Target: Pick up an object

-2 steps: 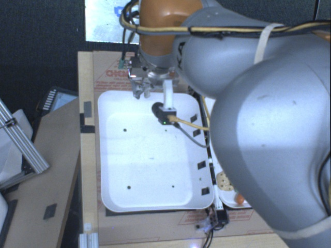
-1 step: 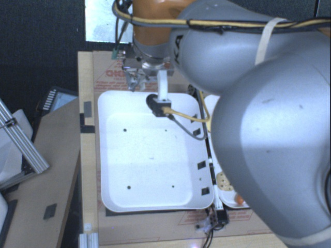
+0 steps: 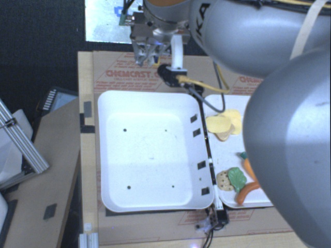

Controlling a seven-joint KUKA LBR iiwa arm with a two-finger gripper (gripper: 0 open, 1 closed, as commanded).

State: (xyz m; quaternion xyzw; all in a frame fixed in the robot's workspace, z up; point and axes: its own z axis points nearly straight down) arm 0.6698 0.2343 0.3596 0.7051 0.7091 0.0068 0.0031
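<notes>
My gripper (image 3: 159,62) hangs over the cardboard just behind the back rim of the left white bin (image 3: 150,154). Its two fingers stand apart, open, with nothing between them. In the right bin (image 3: 227,151) lie a pale yellow piece (image 3: 225,123), a green object (image 3: 237,177), a speckled beige disc (image 3: 223,180) and an orange curved piece (image 3: 247,190). A second orange piece (image 3: 249,167) pokes out from under the arm. The grey arm (image 3: 289,138) hides most of the right bin.
A black cable (image 3: 204,133) runs from the gripper down the divide between the bins. Brown cardboard (image 3: 119,74) lies under both bins. An aluminium rail (image 3: 20,143) and a dark device (image 3: 49,99) sit off the bench at left.
</notes>
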